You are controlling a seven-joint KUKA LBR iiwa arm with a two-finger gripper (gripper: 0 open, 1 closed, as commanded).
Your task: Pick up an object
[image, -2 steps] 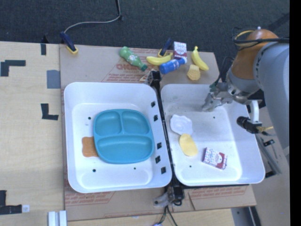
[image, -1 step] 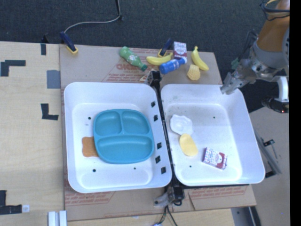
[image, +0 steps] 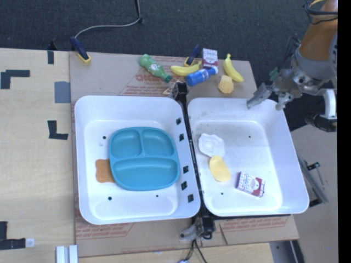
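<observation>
In the right bin (image: 285, 147) lie a white fried-egg toy (image: 211, 144), a yellow oval piece (image: 220, 169) and a small red-and-white carton (image: 250, 184). The left bin (image: 88, 147) holds a blue divided plate (image: 145, 158) with an orange toast slice (image: 103, 171) half under its left edge. My gripper (image: 267, 97) hangs above the right bin's far right corner, well away from those objects. Its two grey fingers are spread apart, open, with nothing between them.
Behind the bins on the cardboard lie a green bottle (image: 154, 68), two bananas (image: 185, 69) (image: 233, 70), a blue bottle (image: 201, 76), a small carton (image: 210, 57) and a yellow chunk (image: 225, 84). A black cable (image: 134, 4) runs at the back.
</observation>
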